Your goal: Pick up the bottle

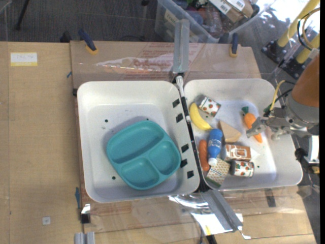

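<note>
Landmark: right shallow white plastic bin (pixel 264 88).
- Blue plastic bottle with white label (pixel 215 145): inside bin, lower left, lying flat.
- Small orange carrot toy (pixel 249 119): inside, right of bottle.
- Grey two-finger gripper (pixel 255 127): over bin's right part, beside carrot; open/closed state indeterminable.

left bin (pixel 91 136): divided plate (pixel 143 155) at centre | right bin (pixel 269 93): bottle (pixel 215 145) at lower left, banana (pixel 199 118) above it, carrot (pixel 250 120) upper right
</note>
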Controlling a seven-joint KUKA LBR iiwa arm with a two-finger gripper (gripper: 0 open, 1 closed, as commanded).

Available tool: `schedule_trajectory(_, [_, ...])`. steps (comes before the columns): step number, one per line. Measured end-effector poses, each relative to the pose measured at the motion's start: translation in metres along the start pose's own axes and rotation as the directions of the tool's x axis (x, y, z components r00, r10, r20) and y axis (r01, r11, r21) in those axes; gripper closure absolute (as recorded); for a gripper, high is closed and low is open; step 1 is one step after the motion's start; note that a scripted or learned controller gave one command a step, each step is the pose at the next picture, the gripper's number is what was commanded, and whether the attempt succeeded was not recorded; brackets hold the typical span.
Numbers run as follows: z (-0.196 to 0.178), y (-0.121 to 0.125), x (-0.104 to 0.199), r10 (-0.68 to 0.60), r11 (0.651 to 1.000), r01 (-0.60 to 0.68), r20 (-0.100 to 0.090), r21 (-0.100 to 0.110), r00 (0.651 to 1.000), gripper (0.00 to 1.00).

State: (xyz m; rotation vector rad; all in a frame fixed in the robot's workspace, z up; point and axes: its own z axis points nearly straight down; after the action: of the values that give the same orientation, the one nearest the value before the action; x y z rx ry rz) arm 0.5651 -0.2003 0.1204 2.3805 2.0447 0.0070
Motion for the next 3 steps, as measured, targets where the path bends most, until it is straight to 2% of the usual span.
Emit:
schedule_trajectory(1, [-0.011,0.001,-0.001,0.002,1.0,-0.002,0.0,-0.004,1.0,1.0])
schedule_trajectory(2, [-0.011,0.001,-0.001,0.002,1.0,-0.002,0.0,-0.004,1.0,0.0])
schedule_trajectory(3, [0.024,0.022,0.0,-0.01,1.0,0.01,-0.01,0.001,1.0,0.0])
